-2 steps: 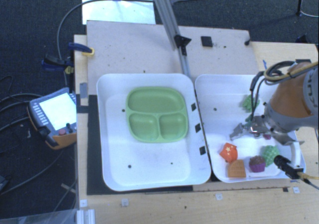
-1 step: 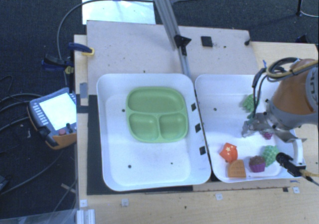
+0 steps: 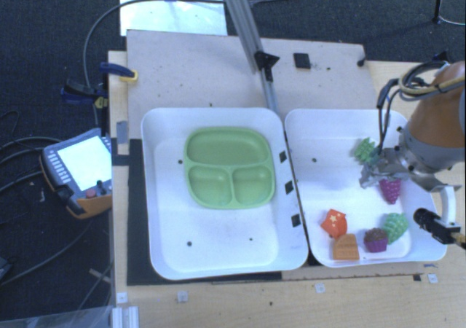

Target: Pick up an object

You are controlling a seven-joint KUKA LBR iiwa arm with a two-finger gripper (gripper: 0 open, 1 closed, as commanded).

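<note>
A: What's biggest here?

B: Two white bins on the tabletop [image 3: 240,64]. The left bin [image 3: 164,232] holds a green divided plate [image 3: 230,167]. The right bin [image 3: 320,137] holds small toy foods.

A: And the arm?

B: The arm [image 3: 437,119] leans in over the right bin's far edge, with its tool [image 3: 380,171] low inside that bin.

A: Holding anything?

B: Cannot tell. A purple grape bunch [image 3: 391,189] lies just beside the tool, long axis pointing toward the bin's near edge. A green leafy piece [image 3: 364,149] sits just behind.

A: Others?

B: Along the right bin's near edge: a red piece [image 3: 333,222], an orange block [image 3: 346,247], a purple piece [image 3: 376,240], a green bunch [image 3: 395,225].
</note>
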